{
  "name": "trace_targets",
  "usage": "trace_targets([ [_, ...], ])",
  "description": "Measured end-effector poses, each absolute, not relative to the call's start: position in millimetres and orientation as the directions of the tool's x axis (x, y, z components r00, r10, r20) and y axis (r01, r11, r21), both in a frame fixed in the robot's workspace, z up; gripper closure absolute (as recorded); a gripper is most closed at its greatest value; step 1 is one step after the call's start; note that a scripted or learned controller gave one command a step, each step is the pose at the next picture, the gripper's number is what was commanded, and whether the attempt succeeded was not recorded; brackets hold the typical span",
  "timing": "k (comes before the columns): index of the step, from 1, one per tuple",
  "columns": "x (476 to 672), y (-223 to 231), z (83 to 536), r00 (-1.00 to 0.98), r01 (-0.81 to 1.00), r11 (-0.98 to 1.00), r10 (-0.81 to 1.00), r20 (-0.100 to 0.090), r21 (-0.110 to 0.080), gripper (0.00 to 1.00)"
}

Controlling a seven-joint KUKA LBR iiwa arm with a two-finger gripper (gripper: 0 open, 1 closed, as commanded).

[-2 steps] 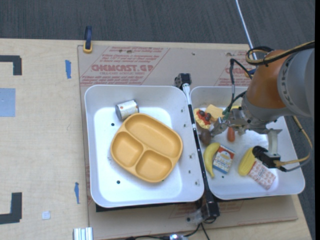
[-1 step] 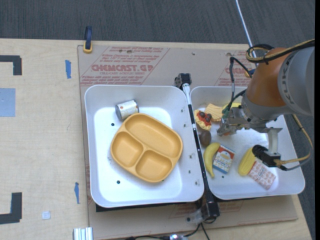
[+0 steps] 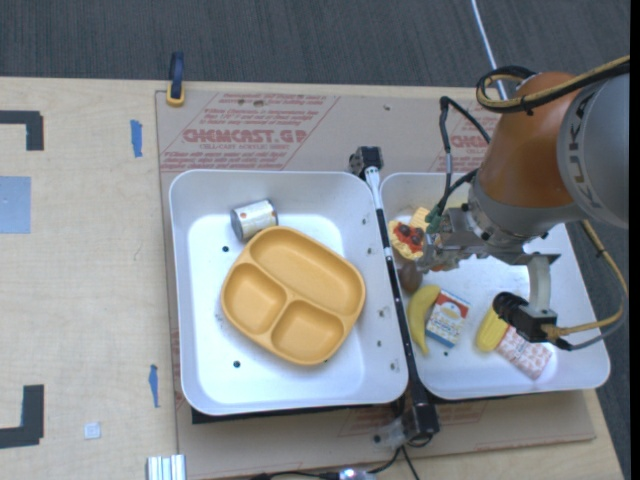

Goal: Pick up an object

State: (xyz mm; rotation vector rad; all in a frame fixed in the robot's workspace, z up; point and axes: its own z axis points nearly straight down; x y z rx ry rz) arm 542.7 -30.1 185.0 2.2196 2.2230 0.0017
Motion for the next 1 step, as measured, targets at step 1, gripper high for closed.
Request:
trace_targets([
  [1, 479.5, -40.7, 203.3, 0.000, 1.000, 0.000, 1.000, 0.001, -0.002, 1.00],
])
